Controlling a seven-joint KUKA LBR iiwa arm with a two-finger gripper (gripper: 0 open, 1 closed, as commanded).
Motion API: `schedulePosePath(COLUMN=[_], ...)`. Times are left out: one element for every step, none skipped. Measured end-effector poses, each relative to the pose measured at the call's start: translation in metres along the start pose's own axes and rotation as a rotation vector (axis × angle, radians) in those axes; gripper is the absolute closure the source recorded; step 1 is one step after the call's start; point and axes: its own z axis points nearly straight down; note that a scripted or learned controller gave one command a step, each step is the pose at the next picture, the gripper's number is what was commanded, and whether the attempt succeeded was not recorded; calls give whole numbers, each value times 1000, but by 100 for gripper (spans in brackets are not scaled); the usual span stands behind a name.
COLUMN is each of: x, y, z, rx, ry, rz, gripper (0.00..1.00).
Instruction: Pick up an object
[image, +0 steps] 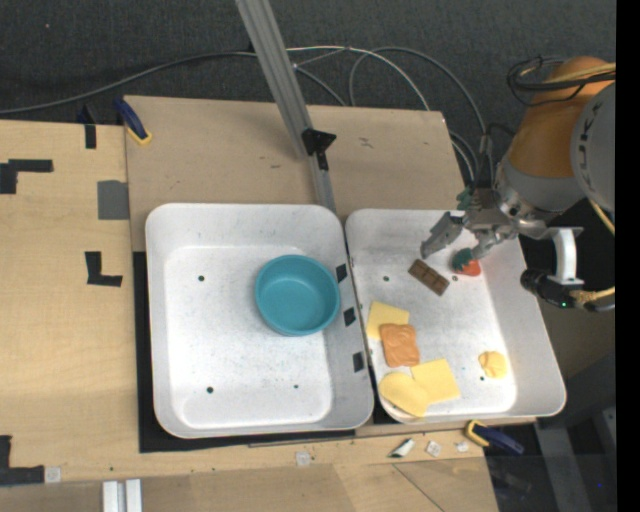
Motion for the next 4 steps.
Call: schedulePosePath(x=[0, 4, 11, 9], y=[0, -1, 2, 5], z=[0, 44, 92, 110], rx=[0, 4, 5, -7], ry=[0, -1, -1, -7], rz=[0, 0, -1, 0], gripper=[0, 0, 0, 0])
